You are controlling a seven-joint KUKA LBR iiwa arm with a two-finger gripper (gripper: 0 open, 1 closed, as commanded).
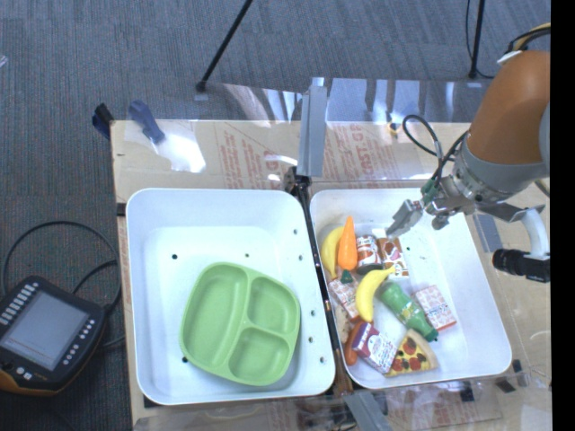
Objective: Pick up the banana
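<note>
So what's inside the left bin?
A green plate with three compartments lies in the left bin. Whatever is under the plate is covered, so it can't be seen.

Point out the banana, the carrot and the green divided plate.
banana (367, 292): camera view, middle of its yellow curve.
carrot (347, 243): camera view, middle of its orange body.
green divided plate (208, 308): camera view, floor of its large compartment.
</note>
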